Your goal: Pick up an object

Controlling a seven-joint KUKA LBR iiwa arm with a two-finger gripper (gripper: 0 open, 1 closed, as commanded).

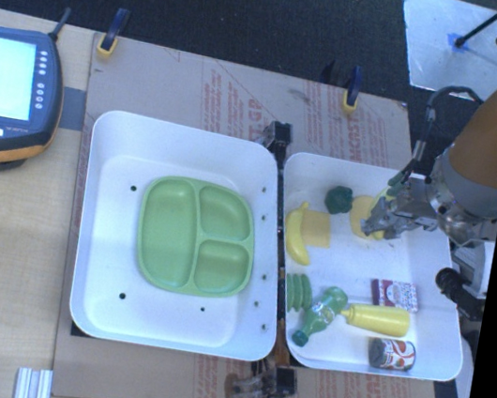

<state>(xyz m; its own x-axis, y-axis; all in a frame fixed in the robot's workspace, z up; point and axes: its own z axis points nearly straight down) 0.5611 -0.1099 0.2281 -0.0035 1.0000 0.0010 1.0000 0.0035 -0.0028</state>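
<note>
The claw [380, 218] hangs low in the upper right of the frame, inside the right-hand shallow white bin [433, 367], right at a small rounded yellow object [361, 214]. Whether it is clenched or released I cannot tell; its tips are a dark blur against the yellow.

That yellow piece looks like a light, hollow plastic toy: stiff, smooth, probably slippery. Its rounded sides would likely roll out of a pinch, so a hold across its widest middle seems safest. It lies just beside a dark green rounded toy [339, 199] near the bin's upper edge.

The same bin also holds:
- a yellow plastic banana with a pale yellow block [305, 231] at centre frame
- a green ridged toy [298, 291] below that
- a green plastic bottle [317, 315] lying tilted
- a yellow squeeze bottle [378, 318] on its side, touching the green one
- a small red-and-white packet [395, 293]
- a small can with a red label [391, 355] at the lower right

The left-hand shallow white bin [96, 309] carries only a light green compartment tray [195, 235], flat and centred. Both bins rest on the table [4, 236].
</note>
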